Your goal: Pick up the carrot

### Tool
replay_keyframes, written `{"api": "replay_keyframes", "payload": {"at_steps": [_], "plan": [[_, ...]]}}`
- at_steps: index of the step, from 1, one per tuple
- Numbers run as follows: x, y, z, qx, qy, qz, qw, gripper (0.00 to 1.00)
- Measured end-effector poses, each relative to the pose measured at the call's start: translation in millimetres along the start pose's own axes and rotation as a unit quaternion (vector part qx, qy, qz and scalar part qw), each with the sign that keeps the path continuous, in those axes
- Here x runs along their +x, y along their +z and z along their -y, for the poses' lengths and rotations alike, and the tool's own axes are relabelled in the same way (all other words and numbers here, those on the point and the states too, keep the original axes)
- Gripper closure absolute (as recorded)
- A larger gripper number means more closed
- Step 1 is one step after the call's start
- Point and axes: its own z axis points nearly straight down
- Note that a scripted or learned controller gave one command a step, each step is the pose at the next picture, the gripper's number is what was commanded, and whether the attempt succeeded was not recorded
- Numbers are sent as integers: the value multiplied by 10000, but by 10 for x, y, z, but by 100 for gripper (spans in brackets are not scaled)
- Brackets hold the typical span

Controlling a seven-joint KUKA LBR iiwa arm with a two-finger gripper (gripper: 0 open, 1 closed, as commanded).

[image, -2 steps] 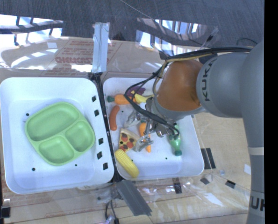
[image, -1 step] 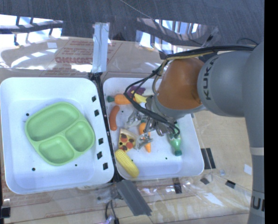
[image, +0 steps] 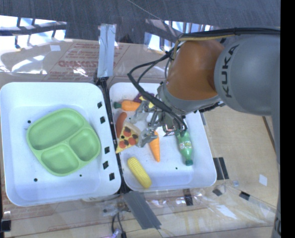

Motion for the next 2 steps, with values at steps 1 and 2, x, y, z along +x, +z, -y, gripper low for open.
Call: {"api": "replay_keyframes", "payload": {"at_steps": [1, 2], "plan": [[647, 703, 400, 5, -300, -11, 9995, 100], [507, -570, 43, 6, 22, 28, 10000, 100]]}}
